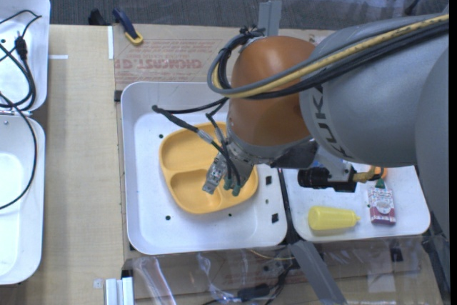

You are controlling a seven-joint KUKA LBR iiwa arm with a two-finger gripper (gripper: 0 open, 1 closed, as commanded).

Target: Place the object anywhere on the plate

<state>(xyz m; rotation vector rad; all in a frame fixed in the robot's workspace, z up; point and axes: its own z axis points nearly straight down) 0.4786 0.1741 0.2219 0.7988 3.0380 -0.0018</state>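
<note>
– What lies nearest?

– In the right-hand bin (pixel 418 219), a smooth yellow plastic lump (pixel 332 219) with a tapered end, and just beside it a small red-and-white packet (pixel 382 205). Both sit well apart from the plate.

– And the plate?

– The plate (pixel 182 178) is glossy yellow, rounded, with a ridge dividing it, and lies in the left-hand bin (pixel 139 225). There is bare white floor on its near and left sides.

– The tool?

– The tool (pixel 223 178) hangs over the plate's right half, below the orange band. I cannot tell its state, nor whether it carries anything.

– Beyond?

– The wood-grain counter (pixel 78 153) and a flat cardboard sheet (pixel 171 62).
</note>
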